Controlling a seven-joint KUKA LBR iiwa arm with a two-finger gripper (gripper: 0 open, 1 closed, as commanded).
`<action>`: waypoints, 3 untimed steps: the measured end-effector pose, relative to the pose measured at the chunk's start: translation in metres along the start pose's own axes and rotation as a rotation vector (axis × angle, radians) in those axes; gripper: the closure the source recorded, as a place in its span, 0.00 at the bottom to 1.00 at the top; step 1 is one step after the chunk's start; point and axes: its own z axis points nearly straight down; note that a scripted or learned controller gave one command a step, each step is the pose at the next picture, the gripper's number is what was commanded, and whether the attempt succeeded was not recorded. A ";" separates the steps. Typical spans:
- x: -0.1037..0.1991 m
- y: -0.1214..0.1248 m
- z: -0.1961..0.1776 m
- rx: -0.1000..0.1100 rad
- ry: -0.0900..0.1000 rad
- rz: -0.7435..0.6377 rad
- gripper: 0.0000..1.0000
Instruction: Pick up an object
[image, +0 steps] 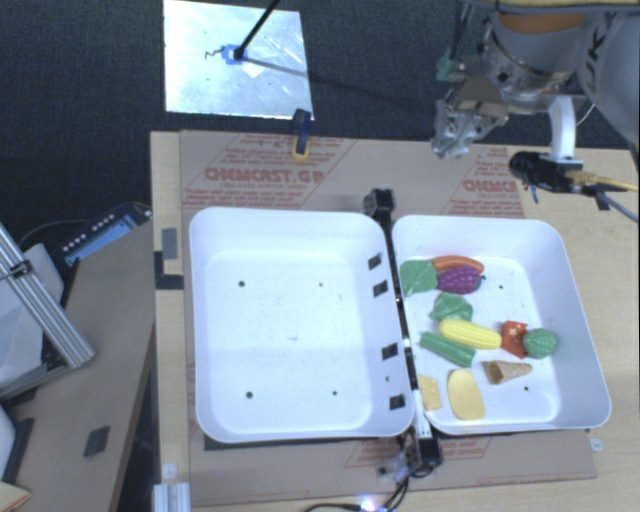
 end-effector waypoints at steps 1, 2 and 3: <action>-0.031 0.000 0.004 0.001 0.000 0.001 1.00; -0.065 0.000 -0.001 0.000 0.000 0.001 1.00; -0.108 0.000 0.002 0.000 0.000 0.002 1.00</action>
